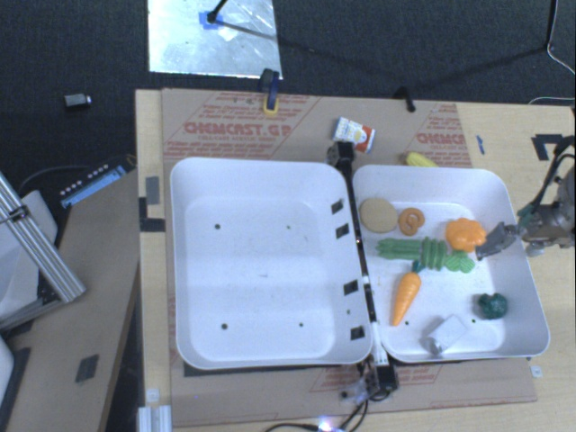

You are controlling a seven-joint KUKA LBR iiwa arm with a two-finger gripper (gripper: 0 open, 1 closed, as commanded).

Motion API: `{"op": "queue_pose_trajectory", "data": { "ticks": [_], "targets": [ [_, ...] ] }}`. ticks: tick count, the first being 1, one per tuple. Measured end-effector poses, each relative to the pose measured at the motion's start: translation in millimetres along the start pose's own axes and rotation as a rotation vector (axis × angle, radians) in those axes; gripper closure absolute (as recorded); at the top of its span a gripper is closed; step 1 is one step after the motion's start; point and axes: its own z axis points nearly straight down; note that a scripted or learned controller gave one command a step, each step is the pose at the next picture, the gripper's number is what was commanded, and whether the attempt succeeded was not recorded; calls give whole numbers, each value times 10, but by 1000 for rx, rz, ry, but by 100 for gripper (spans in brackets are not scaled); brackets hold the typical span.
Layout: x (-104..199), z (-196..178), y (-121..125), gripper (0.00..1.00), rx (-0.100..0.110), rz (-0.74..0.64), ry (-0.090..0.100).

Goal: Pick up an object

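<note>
Orange pepper (465,233) touches end effector (497,240) near right bin's (531,318) rim; grip unclear.

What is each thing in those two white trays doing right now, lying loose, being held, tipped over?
Left bin: flat on the bench.
Right bin: flat on the bench, toys inside.
Carrot: lying loose, tip toward the near edge.
Green vegetable: lying flat across the bin.
Orange toy: loose beside the gripper.
Tan disc: lying flat.
Dark green toy: lying loose.
White block: lying tilted.
Gripper: at the right bin's edge, holding nothing visible.
</note>
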Motion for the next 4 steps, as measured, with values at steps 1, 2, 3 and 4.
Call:
{"op": "queue_pose_trajectory", "data": {
  "ticks": [1, 2, 3, 4],
  "targets": [
    [679, 1073, -117, 0, 11, -6, 7],
    [627, 908, -86, 100, -3, 0, -1],
    [853, 1198, 1681, 100, -11, -8, 0],
    [820, 1200, 1632, 0, -1, -2, 0]
  ]
}}
